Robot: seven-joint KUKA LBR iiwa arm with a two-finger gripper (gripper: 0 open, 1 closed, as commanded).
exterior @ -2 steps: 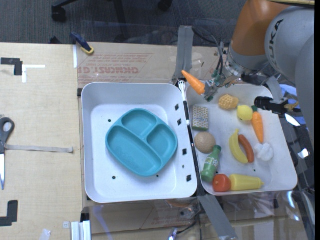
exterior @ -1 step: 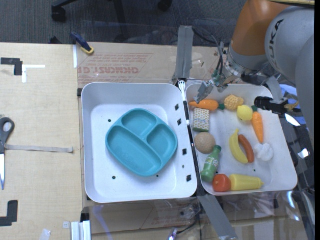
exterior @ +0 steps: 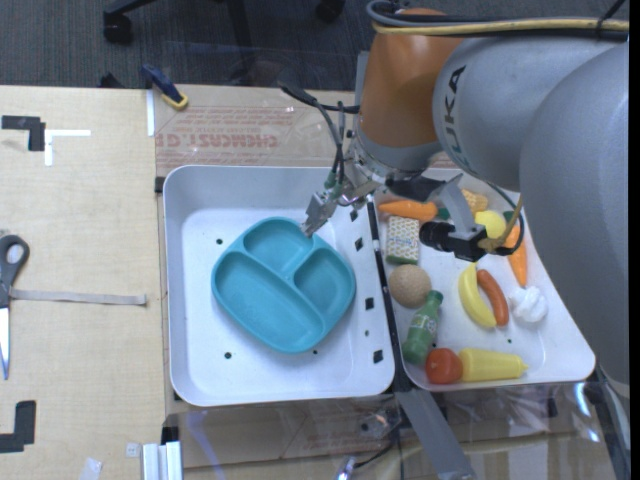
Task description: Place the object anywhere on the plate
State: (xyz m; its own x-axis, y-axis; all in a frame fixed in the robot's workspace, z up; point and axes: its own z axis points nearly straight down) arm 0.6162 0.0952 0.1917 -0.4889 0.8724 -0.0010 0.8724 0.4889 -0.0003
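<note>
A: Take it from the big things down — what do you have?

B: You have the arm (exterior: 480, 78) reaching in over the table (exterior: 70, 368) from the right, its bulk covering the far end of the right bin (exterior: 560, 353). The left bin (exterior: 185, 358) carries the blue plate (exterior: 284, 285), three compartments, nothing lying in any of them.

A: And the hand?

B: The hand (exterior: 322, 210) hangs just above the plate's far rim, near the wall between the bins. You cannot tell whether it is clenched or released — the tips are too small — and no object shows between them.

A: So where is the object?

B: Likely among the toy food in the right bin: a yellow corn cob (exterior: 492, 365), a banana (exterior: 473, 298), a green bottle (exterior: 423, 326), a brown ball (exterior: 409, 285), a tomato (exterior: 443, 366).

A: Which step, then?

B: Judging by that, the plate is unserved. Your next move calls for checking the grasp, and if nothing is held, going back to the right bin.
</note>
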